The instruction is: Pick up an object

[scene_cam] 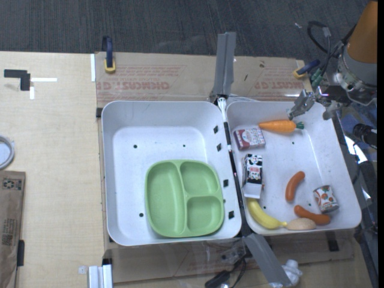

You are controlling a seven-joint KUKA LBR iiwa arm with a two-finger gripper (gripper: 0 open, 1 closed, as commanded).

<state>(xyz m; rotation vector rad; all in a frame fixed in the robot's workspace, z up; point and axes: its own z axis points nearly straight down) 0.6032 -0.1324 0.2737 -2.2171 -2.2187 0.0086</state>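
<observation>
Right bin [336, 131], contents: carrot [277, 125] at 12 o'clock; red carton [248, 138] at 10; cow-print milk carton [254, 171] at 9; banana [263, 215] at 7; pale bun [300, 224] at 6; two sausages, one upright near centre [293, 185], one lying at 5 [311, 214]; small can [324, 198] at 4.

Left bin [120, 161]: green divided plate [185, 197], lower centre.

Gripper [302, 105]: at the right bin's 1 o'clock rim, just above and to the right of the carrot's leafy end, nothing between its tips; whether the claw is spread or pressed together cannot be told.

Risks, as judged:
- Carrot is the nearest target; it tapers and rolls, so a close across the narrow end likely squirts it free.
- Bin's far wall is close; a descent here may strike the rim.
- Leafy end offers poor purchase.
</observation>
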